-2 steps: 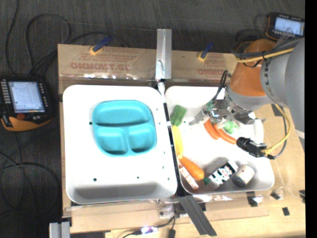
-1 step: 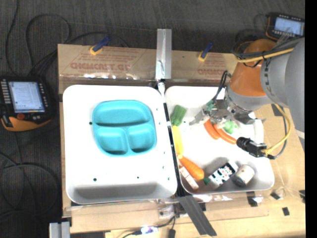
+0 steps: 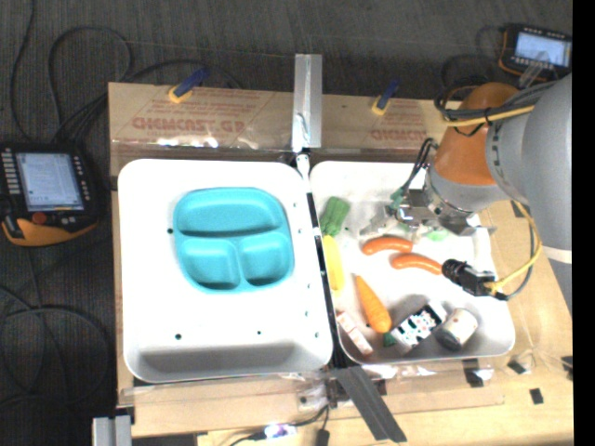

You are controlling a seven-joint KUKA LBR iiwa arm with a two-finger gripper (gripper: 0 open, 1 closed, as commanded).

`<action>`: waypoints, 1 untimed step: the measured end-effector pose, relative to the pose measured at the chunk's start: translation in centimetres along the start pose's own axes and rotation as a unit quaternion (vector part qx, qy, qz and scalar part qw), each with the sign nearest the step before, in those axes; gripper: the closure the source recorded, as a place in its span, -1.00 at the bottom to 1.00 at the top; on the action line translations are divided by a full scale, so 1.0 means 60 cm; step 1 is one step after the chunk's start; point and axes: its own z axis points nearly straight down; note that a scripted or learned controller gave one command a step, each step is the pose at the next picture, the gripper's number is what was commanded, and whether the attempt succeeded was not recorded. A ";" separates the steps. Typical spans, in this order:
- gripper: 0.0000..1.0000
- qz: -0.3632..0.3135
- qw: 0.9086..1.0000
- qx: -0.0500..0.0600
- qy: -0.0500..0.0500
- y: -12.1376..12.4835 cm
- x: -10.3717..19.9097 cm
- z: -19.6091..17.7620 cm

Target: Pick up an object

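Two white bins side by side; the left bin (image 3: 139,277) carries a turquoise divided tray (image 3: 232,237), the right bin (image 3: 497,337) the loose items. Gripper (image 3: 409,214) hangs over the upper middle of the right bin, low among the contents; whether it is apart or together cannot be told, and nothing is seen clamped in it.

Step, by judgement: approach, grasp not yet made.

Likeliest target: orange sausage-shaped piece (image 3: 386,244), just below the gripper, long axis running left to right, slightly curved. A second orange piece (image 3: 416,263) lies just beside it, similarly aligned. A carrot (image 3: 371,305) lies lower, pointing up-left.

Next move calls for descent squarely across the short width.
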 end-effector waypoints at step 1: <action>-1.00 -0.010 1.000 -0.007 -0.004 -0.059 0.047 0.022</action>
